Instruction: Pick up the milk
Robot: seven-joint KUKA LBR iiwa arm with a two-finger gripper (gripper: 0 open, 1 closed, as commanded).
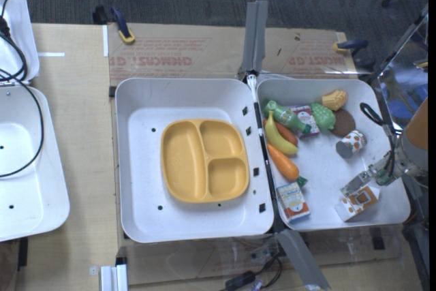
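Note:
Two small cartons lie in the right bin [320, 228]. One white carton [292, 202] with a picture on its face and a red lower edge rests near the bin's front left, beside the divider. Another white carton [359, 202] with orange-brown markings lies at the front right. I cannot tell which of them is the milk. My gripper [357, 182] reaches in from the right and hangs just over the upper edge of the front-right carton. Nothing is visibly held in it.
Toy food fills the back of the right bin: a green bottle [289, 116], a banana [278, 136], a carrot [283, 161], corn [334, 100], a brown piece [344, 123] and a small cup [352, 143]. A yellow divided plate [204, 160] sits in the left bin.

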